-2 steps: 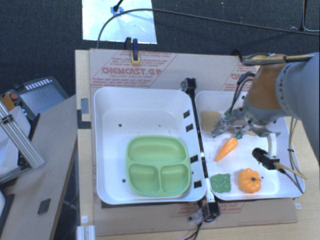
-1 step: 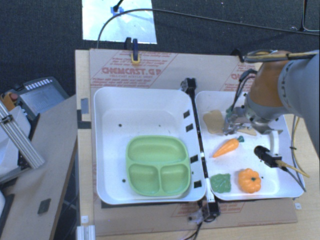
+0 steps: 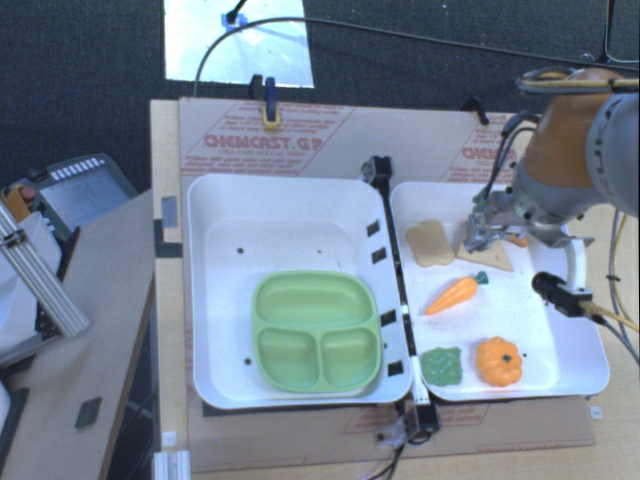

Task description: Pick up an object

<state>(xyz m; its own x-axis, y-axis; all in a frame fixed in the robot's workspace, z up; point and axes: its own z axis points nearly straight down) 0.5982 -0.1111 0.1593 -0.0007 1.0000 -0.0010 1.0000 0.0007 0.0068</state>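
hovering: my gripper (image 3: 480,236) hung low over the far right bin (image 3: 590,368), above the cheese wedge (image 3: 494,258)
fingers: i couldn't tell their state
progress: nothing lifted; the grasp remained

A robotics lab, not a home. A grey and orange industrial arm (image 3: 575,153) reaches over two white bins (image 3: 215,218) set on printed cardboard (image 3: 300,138), with loose cables (image 3: 400,33) running across dark carpet (image 3: 80,58). Plastic toy food (image 3: 498,361) and an aluminium rail (image 3: 40,278) suit a test rig.
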